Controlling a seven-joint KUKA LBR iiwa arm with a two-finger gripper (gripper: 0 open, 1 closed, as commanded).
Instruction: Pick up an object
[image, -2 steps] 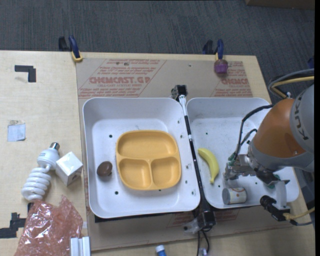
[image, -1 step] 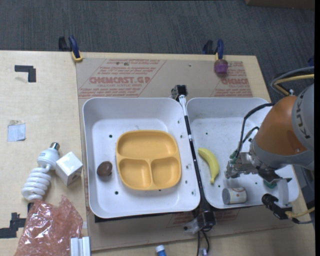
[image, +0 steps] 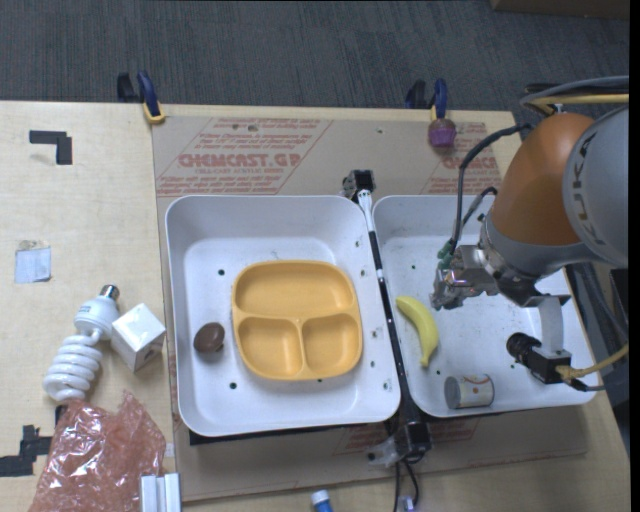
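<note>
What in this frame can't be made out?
All in the camera view:
- The right bin's right side is hidden under the arm.
- The bin floor beneath the gripper is covered by the wrist.
- The brown round thing in the left bin is too small to identify.
- The blue item is cut off by the bottom edge.

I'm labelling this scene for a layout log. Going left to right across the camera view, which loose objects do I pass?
Spiral light bulb → white cube → brown round object → yellow divided tray → banana → small grey can.
</note>
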